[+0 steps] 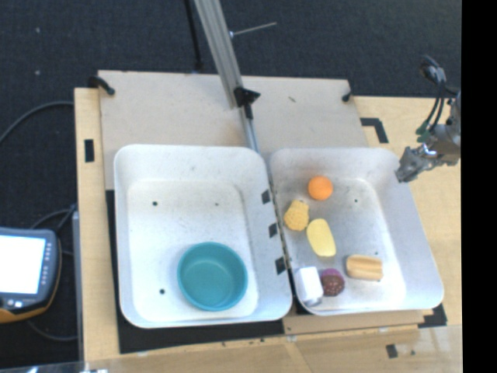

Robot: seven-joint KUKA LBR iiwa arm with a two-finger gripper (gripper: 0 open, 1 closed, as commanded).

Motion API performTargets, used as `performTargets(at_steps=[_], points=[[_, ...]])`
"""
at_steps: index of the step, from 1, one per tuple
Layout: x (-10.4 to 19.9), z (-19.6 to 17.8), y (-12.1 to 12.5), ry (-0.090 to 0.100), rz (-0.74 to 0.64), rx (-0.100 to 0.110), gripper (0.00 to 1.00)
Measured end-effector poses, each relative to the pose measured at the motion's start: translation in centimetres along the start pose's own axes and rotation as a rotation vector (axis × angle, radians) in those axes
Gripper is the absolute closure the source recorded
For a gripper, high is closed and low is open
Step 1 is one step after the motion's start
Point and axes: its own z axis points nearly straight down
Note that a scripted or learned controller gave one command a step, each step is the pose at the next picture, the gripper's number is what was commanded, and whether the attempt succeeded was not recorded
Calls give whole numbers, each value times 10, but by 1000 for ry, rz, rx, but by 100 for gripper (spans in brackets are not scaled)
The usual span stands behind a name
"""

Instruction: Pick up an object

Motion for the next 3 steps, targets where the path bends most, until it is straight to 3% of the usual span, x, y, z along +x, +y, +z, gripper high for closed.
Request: performTargets(at_steps=[3], points=[[162, 4, 28, 4, -5, 5, 100]])
